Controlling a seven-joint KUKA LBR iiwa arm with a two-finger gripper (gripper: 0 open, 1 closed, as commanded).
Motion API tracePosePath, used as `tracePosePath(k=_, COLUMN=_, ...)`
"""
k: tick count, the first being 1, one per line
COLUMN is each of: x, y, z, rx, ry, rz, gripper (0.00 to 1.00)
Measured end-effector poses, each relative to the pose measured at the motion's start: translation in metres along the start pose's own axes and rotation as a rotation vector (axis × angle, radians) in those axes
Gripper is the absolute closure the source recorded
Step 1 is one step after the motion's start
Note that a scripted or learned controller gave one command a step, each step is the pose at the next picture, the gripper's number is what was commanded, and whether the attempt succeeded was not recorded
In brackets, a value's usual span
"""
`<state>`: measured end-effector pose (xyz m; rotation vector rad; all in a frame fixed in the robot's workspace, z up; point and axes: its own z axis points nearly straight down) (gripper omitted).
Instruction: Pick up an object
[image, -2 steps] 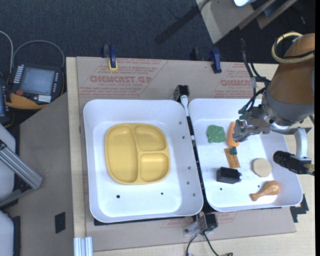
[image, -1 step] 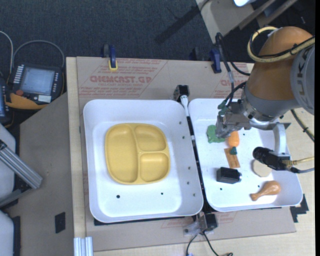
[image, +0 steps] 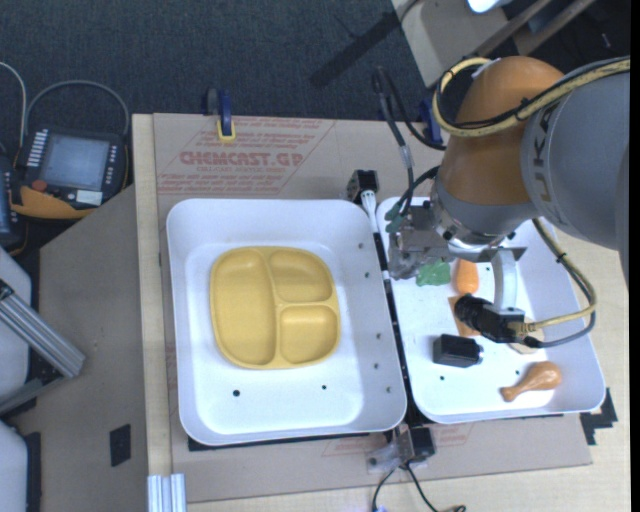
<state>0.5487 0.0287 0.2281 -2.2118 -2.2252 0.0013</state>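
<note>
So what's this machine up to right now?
A grey and orange robot arm reaches over the right bin, its hand low by a small green piece. An orange piece, a black block and a toy drumstick lie nearby. The left bin holds a yellow divided plate.

A brown bench (image: 250, 150) is holding two white bins side by side, the left bin (image: 190, 300) and the right bin (image: 560, 300), touching in the middle
</note>
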Motion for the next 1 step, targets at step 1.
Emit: tracePosePath(k=1, x=0.0595, y=-0.0062, z=0.0013, rx=-0.001, ry=0.000, rz=0.000, gripper=1.00)
